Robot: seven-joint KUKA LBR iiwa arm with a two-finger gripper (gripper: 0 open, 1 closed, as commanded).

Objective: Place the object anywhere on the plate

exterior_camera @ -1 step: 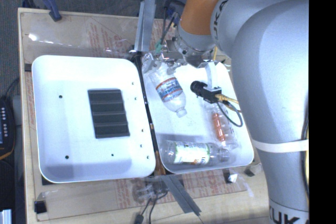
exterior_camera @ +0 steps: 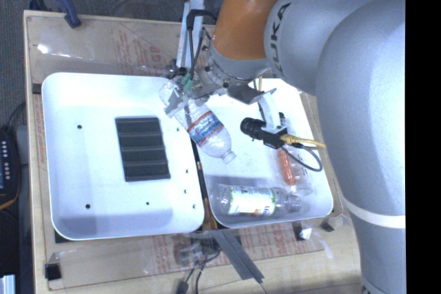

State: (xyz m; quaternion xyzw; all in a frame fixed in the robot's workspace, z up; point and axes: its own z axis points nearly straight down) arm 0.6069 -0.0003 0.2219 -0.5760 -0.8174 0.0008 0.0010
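Over the seam between the two white bins, the gripper (exterior_camera: 180,89) hangs low beneath the orange band of the big grey arm (exterior_camera: 331,58), close against the base end of a clear water bottle (exterior_camera: 205,131). That bottle lies on its side in the right bin (exterior_camera: 313,206), slanting away from the gripper with its cap pointing down toward the bin's middle, and its base seems to sit right at the fingertips; from where I stand the clutter of cables and shiny plastic makes it hard to say whether the jaws are closed on it or merely touching, so I cannot tell. The dark ribbed plate (exterior_camera: 142,148) lies flat in the left bin (exterior_camera: 69,210), a short way from the gripper across the seam, which would explain the arm working at that edge. A second bottle (exterior_camera: 253,201) rests along the near wall of the right bin, and an orange tube (exterior_camera: 288,167) lies beside it, both well clear of the gripper.
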